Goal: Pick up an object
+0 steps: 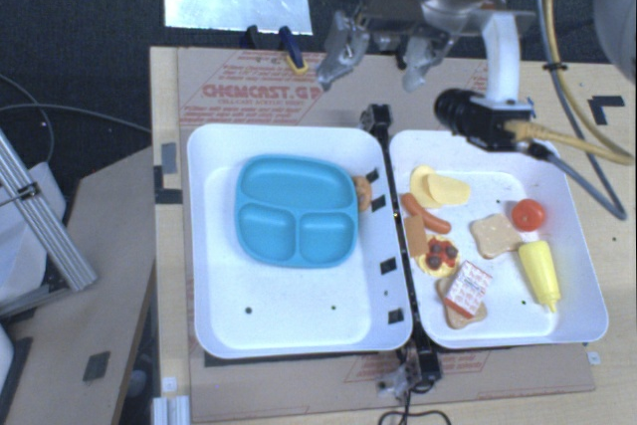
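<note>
You're seeing red print "CHEMCAST" showing on brown board (261, 87) just behind left bin (214, 314); remaining letters staying unreadable.

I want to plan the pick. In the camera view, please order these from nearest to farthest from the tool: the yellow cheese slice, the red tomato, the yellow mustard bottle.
The tool hangs above the bins' far edge.
1. Yellow cheese slice, far left corner of the right bin.
2. Red tomato, further right in that bin.
3. Yellow mustard bottle, near right side, below the tomato.

Toy food (478, 239) crowds the right bin (587, 299); beside the blue tray (296, 211), the left bin's (214, 314) floor lies open.
</note>
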{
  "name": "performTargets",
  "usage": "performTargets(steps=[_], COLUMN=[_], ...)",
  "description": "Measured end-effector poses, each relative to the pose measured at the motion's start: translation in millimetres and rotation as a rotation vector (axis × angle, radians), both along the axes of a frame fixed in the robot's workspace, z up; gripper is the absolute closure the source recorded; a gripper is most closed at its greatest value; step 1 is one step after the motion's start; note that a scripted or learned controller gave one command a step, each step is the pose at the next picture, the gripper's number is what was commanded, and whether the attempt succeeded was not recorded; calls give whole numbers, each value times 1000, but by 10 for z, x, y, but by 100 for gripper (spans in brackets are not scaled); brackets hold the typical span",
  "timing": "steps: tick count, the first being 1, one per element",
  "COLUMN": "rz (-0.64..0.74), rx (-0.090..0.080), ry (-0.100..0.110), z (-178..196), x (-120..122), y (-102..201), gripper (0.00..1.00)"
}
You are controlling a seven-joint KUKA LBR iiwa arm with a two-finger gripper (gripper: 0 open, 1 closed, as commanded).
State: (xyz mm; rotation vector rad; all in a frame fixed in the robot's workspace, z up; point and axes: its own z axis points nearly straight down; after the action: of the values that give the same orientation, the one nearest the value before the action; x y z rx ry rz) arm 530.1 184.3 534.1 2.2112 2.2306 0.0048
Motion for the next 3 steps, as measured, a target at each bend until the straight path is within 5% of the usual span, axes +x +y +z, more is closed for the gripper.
performTargets(steps=[1, 2, 3], rz=[1, 0, -10], rx=[1, 1, -9], ry=[1, -3, 17], z=[6, 127, -1457], x=[-71, -60, 329], y=[534, 500, 488], gripper=[0, 100, 100])
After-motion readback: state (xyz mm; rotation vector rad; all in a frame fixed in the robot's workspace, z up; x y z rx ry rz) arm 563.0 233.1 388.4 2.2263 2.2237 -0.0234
